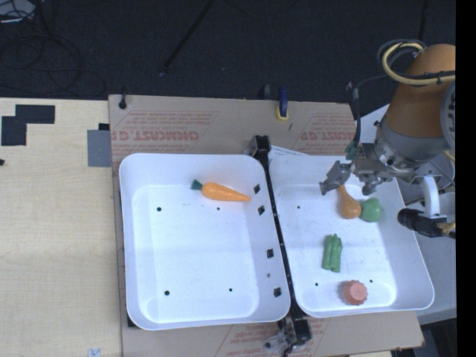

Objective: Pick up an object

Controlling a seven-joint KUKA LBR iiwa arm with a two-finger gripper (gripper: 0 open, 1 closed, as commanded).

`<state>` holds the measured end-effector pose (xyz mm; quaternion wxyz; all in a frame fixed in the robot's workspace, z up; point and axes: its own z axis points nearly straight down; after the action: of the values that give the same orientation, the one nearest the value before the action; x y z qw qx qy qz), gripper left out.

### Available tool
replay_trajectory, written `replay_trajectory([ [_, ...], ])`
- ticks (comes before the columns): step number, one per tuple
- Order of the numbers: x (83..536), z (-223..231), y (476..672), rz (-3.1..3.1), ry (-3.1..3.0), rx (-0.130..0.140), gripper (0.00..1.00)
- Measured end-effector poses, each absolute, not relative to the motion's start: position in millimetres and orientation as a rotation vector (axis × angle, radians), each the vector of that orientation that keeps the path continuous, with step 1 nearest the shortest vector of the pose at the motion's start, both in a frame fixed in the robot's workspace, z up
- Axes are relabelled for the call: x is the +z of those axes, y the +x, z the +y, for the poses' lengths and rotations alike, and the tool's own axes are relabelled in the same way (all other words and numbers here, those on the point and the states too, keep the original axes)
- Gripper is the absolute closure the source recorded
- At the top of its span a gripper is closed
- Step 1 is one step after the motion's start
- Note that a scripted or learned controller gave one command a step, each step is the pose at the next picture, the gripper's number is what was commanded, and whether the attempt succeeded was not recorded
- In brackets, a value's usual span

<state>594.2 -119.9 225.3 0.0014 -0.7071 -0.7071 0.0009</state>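
My gripper hovers over the back of the right bin, open, its fingers spread apart. Just under it lies a tan-orange pear-shaped object, whose narrow top points up into the gap between the fingers; the fingers are not closed on it. A round green object touches the pear shape on its right. Nearer the front of this bin lie a green ridged vegetable and a pink round piece. An orange carrot with a green top lies in the left bin, near its back.
A black divider with clips runs between the two bins. The bins rest on a cardboard sheet. The arm's grey and orange body rises over the right bin's back right corner, with a black fitting at the right rim.
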Motion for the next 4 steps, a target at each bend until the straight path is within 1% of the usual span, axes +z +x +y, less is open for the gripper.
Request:
replay_trajectory([
  [1, 120, -147, 647.0, -2.229, -2.222, -0.005, 0.00],
  [2, 86, -94, 601.6, -2.218, -2.216, 0.006, 0.00],
  [3, 304, -26, 641.9, -2.237, -2.221, -0.018, 0.00],
  [4, 184, -42, 622.6, -2.218, -2.219, 0.006, 0.00],
])
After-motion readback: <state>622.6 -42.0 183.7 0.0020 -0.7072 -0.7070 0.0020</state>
